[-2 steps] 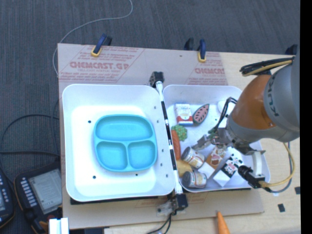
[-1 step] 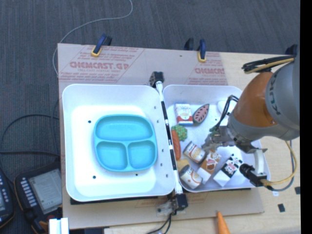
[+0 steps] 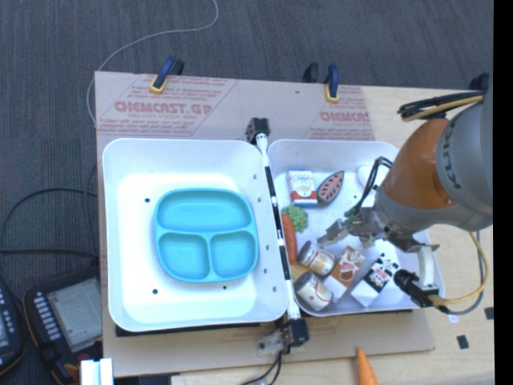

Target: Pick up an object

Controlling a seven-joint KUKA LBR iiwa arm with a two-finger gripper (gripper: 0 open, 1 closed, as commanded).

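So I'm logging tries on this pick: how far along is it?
Done: the arm has reached over the right bin. In hand: the gripper hovers by the small can, with nothing seen between its fingers. Left: grasping and lifting; the carrot and cans lie in the bin.

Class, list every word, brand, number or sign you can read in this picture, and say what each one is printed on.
"CHEMCAST GP", in red, on the brown board behind the left bin.
The same red print on the board behind the right bin, partly hidden by a clamp; it is not fully readable.
Labels on the small carton, the cans and the white box: too small and blurred to read.
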